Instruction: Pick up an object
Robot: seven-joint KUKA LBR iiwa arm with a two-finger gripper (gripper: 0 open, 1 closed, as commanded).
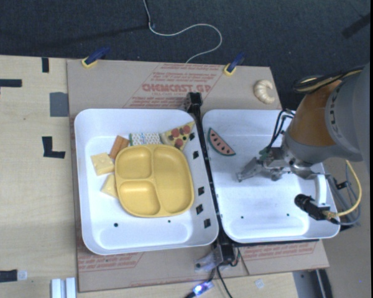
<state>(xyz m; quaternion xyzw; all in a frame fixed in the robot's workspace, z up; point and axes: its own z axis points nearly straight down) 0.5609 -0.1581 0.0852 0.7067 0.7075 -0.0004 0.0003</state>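
The gripper [244, 175] hangs low in the right bin [267, 225]; I cannot tell how its fingers stand. A watermelon slice [220, 142] lies near it, up by the divider. The yellow plate [154, 180] sits in the left bin [90, 216]

bench [25, 185], cardboard sheet [174, 85] (two bins [90, 228])

The yellow divided plate [154, 180] covers parts of the flat toy food pieces [104, 164] beneath its left and upper rim. The arm [336, 120] is cut off at the right edge. The gripper [244, 175] is too small to resolve.
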